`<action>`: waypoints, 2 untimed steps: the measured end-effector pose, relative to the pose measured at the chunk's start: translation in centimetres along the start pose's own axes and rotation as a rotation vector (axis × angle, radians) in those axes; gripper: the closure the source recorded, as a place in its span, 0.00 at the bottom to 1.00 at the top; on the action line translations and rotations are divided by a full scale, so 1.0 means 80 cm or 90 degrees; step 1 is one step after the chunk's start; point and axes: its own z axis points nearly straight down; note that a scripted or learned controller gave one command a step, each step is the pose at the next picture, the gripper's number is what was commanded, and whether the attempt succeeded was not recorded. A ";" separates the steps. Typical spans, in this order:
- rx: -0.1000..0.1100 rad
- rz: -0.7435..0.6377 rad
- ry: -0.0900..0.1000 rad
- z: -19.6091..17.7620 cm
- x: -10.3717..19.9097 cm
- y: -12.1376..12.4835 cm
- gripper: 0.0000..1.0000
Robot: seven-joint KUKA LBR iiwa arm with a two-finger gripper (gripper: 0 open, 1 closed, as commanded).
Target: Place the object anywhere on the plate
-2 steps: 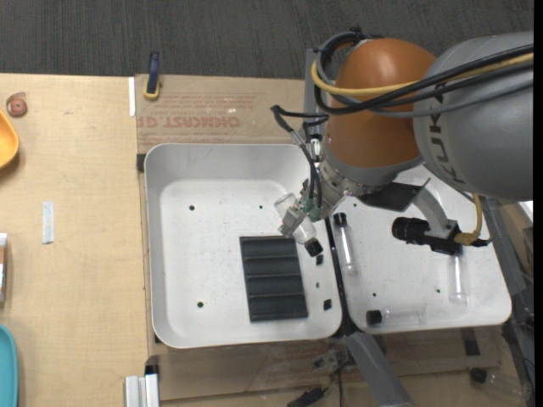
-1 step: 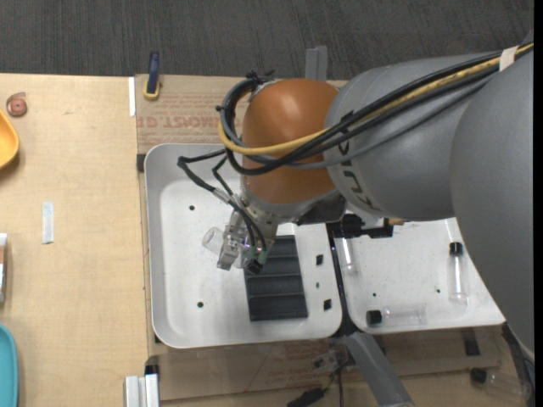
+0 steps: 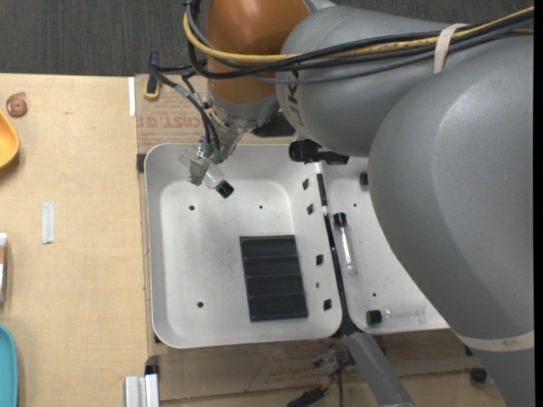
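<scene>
A flat black rectangular object with ridges lies on the floor of the left white bin, toward its lower middle. My gripper hangs over the bin's upper left corner, well up and left of the black object. Its two fingertips stand apart, one grey and one black, with only white bin floor between them. The curved edge of an orange dish shows at the far left of the wooden bench.
The grey arm covers most of the right bin. A black rail with clips runs between the bins. A teal item sits at the bottom left edge. A small white strip lies on the wooden bench.
</scene>
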 end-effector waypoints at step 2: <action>0.001 -0.093 0.001 0.014 0.101 -0.062 1.00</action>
